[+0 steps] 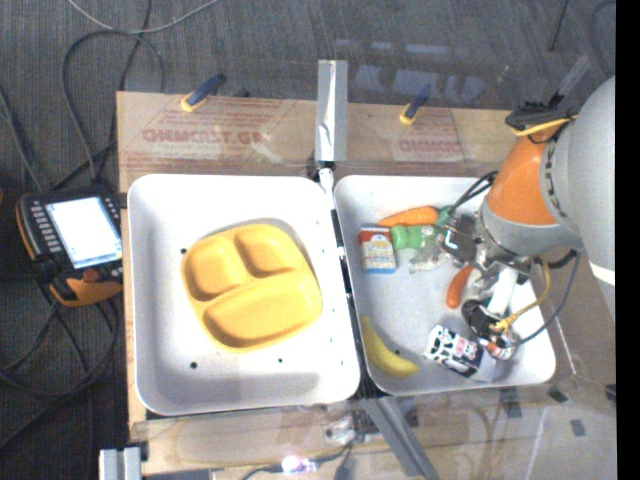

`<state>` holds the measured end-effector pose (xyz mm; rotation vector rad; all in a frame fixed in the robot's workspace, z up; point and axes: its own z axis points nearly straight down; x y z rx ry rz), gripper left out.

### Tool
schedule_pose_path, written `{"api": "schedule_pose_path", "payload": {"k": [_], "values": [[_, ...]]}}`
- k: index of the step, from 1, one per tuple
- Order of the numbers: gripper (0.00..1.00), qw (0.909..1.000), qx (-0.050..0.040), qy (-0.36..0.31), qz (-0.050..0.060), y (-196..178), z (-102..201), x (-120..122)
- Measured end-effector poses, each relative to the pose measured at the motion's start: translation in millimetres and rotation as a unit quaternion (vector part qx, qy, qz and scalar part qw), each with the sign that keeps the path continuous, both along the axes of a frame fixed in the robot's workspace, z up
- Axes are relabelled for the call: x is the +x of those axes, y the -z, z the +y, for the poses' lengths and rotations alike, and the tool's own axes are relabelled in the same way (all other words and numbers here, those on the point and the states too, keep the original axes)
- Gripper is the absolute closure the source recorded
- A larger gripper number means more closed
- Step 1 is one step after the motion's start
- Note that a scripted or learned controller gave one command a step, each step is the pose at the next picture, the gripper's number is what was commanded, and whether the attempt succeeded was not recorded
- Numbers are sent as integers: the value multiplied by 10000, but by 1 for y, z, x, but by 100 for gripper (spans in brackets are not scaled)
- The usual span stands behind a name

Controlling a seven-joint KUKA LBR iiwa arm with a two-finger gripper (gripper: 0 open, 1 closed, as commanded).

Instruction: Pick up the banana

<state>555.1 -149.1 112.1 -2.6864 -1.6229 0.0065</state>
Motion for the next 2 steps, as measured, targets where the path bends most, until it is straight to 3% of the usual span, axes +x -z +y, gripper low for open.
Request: {"api": "schedule_pose_path", "payload": {"k": [1, 2], "values": [[0, 9954, -23, 954, -9, -163, 109, 22], [0, 9981, -8, 611, 10, -70, 165, -3]]}}
